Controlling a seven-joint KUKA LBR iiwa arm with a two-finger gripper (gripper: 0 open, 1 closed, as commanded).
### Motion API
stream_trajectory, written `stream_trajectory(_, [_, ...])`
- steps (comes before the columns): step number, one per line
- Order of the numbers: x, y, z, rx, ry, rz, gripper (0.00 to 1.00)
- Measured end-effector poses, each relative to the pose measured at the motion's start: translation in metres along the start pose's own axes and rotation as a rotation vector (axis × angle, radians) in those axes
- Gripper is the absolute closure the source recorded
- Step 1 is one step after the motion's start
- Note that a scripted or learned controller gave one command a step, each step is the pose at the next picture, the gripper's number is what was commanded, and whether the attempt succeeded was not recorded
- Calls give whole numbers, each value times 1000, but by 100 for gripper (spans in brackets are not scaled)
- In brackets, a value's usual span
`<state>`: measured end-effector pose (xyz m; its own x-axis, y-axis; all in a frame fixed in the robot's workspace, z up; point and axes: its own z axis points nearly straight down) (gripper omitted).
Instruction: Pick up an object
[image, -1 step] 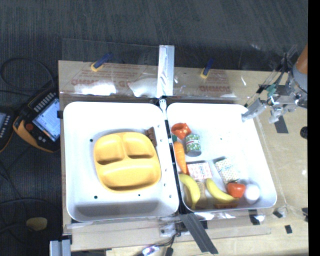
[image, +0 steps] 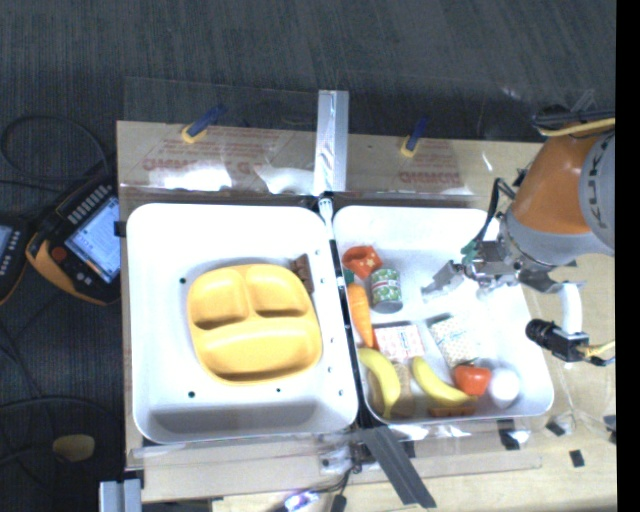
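Camera view looks down on two white bins, and the right bin (image: 520, 400) is the landmark here: the arm (image: 565, 190) reaches over its right wall, and the gripper (image: 448, 280) hangs above a bare patch of the bin's floor in its upper middle. Its fingers look slightly parted with nothing between them, though they are small and blurred, so that is a judgement. The candidates lie crowded in the bin's left and lower parts: a tomato (image: 362, 260) at the upper left, a can (image: 386, 288) just below it, a carrot (image: 359, 314) along the left wall, two bananas (image: 381, 379) (image: 436, 383) along the bottom, two packets (image: 400, 342) (image: 452, 340) in the middle, a red fruit (image: 472, 379) and a white ball (image: 505, 387) at the lower right. A yellow tray (image: 255, 320) sits in the left bin (image: 150, 400), beyond the right bin's left wall. The risk, as I judge it, is a straight descent closing on bare floor, since nothing lies directly beneath the fingers. Moving toward the can or packets, the fingers could strike neighbours, as these things touch or nearly touch. Round items may roll away; flat packets may slip out.
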<state>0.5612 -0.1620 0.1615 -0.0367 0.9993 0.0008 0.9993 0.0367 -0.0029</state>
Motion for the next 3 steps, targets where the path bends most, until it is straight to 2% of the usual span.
stream_trajectory(1, [29, 64, 2, -1, -1, -75, 0])
stream_trajectory(2, [57, 103, 57, -15, -7, -208, 0])
stream_trajectory(3, [26, 83, 42, -2, -5, -273, 0])
